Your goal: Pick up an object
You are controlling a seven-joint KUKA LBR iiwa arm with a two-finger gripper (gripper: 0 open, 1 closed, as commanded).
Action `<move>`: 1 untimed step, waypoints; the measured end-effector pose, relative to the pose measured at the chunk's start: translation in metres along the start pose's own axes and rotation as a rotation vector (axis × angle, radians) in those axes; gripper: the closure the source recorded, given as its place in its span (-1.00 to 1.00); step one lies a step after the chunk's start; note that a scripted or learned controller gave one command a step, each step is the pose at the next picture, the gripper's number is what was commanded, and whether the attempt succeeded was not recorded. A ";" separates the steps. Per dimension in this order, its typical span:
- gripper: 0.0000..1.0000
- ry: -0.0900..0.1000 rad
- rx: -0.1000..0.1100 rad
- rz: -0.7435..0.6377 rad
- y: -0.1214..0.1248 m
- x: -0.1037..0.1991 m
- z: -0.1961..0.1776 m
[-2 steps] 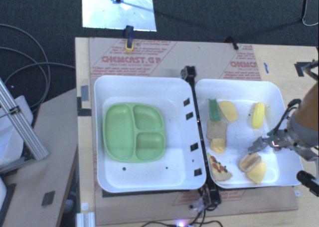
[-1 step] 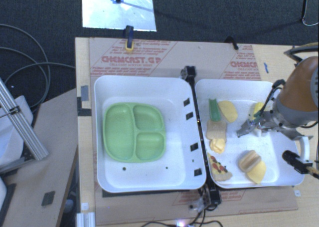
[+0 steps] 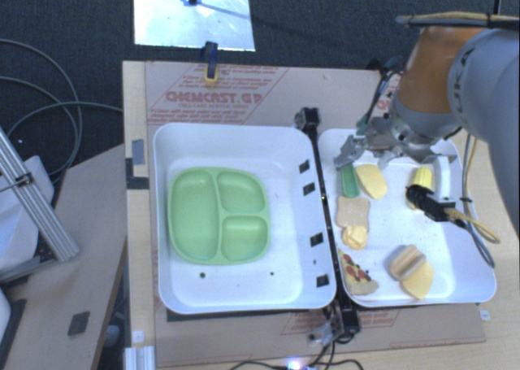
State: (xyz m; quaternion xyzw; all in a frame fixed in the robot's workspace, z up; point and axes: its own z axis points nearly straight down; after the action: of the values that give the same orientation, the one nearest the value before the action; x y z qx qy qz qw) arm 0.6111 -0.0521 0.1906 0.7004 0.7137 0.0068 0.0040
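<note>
At the left of the bench, the left bin (image 3: 236,145) holds a green plate (image 3: 218,215) with three compartments, lying flat in the bin's left half. Where the two bins meet, a dark strip (image 3: 318,198) runs along the shared edge.

Just past that strip lies the right bin (image 3: 467,267), and here are the things I could pick: small food pieces scattered over its floor. Down its left side, from far to near, I see a green stick (image 3: 348,180), a bread slice (image 3: 353,212) at the stick's near end, a small yellow piece (image 3: 354,237) just below the bread, and a pizza slice (image 3: 358,272) in the near left corner. A pale yellow oval (image 3: 373,181) lies just beside the green stick, on its right.

My gripper (image 3: 353,151) hangs in the far left part of this bin, right over the far end of the green stick. I cannot tell whether it is spread or pressed together, nor whether it touches the stick.

Further right, a corn cob (image 3: 422,175) lies near the bin's middle. Toward the near edge, a tan bun (image 3: 405,261) rests against a yellow wedge (image 3: 419,281). My arm, with its orange band (image 3: 426,63), reaches in from the right above the bin's far end
</note>
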 end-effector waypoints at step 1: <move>-1.00 -0.004 0.023 0.020 -0.034 -0.037 0.096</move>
State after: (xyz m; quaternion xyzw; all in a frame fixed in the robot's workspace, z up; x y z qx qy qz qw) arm 0.5793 -0.0891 0.0936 0.7077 0.7065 -0.0028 -0.0027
